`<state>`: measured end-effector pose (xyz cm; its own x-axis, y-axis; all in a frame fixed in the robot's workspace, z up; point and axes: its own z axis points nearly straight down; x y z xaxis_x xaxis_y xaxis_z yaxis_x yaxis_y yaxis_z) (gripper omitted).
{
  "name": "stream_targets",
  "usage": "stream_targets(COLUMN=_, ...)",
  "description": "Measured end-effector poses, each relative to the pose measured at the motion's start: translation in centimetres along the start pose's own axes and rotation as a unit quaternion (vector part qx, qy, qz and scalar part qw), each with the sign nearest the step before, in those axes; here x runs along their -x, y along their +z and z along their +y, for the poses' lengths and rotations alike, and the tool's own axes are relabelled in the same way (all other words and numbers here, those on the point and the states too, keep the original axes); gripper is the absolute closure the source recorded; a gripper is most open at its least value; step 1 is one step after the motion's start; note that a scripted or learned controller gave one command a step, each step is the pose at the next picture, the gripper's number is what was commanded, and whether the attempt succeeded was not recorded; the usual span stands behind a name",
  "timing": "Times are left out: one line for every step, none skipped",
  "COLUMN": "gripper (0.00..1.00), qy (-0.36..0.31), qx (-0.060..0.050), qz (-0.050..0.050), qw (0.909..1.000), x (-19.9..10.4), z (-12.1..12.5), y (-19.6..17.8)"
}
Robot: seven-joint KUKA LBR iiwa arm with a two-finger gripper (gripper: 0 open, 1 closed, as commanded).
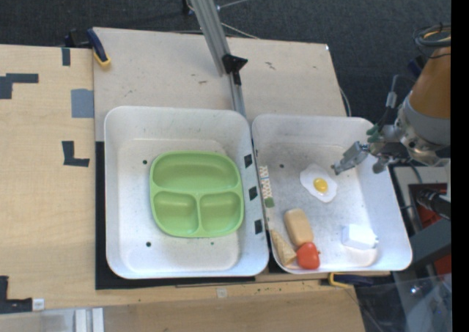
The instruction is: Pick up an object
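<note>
The gripper [364, 156] hangs over the right bin [381, 198] toward its three o'clock edge, fingers spread and holding nothing. A toy fried egg [319, 184] lies just at its eight o'clock; a bread piece [297, 226], a red tomato [308, 256] and a white object [359, 237] sit along six o'clock. A green divided plate [196, 193] fills the left bin [117, 176].

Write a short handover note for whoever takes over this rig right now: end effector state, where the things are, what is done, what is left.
End effector: over the right bin, near its upper right, holding nothing I can see.
Right bin: fried egg just left of and below the end effector; bread, tomato and a white piece toward the front.
Left bin: green tray.
Done: nothing picked yet.
Left: descend on one object, probably the egg as nearest, grasp and lift.
</note>
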<state>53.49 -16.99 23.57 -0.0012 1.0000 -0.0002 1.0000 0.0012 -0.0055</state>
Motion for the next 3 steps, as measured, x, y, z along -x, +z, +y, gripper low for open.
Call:
stream_targets(gripper=0.0, qy=0.0, qx=0.0, qz=0.0, qw=1.0, x=0.4, z=-0.2, y=4.5)
stream_targets(gripper=0.0, qy=0.0, qx=-0.001, qz=0.001, qw=1.0, x=-0.6, z=-0.6, y=9.3)
stream_targets(gripper=1.0, qy=-0.001, qx=0.001, qz=0.0, qw=1.0, x=-0.5, z=-0.5, y=8.1)
